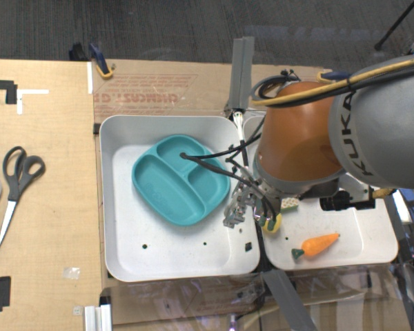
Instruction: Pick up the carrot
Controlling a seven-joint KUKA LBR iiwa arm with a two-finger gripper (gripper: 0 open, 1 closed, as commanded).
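The carrot (319,244), orange with a green stub at its left end, lies in the right bin (372,250) near the front wall. My gripper (236,211) hangs over the divide between the two bins, above the left bin's right edge. It is to the left of the carrot, a little farther back, and apart from it. The arm's orange band and grey body cover most of the right bin's back half.
A teal divided plate (181,179) lies in the left bin (124,254). A small yellow-green piece (272,221) and a white dotted object (288,203) sit by the gripper in the right bin. Scissors (17,178) lie on the wooden bench at left.
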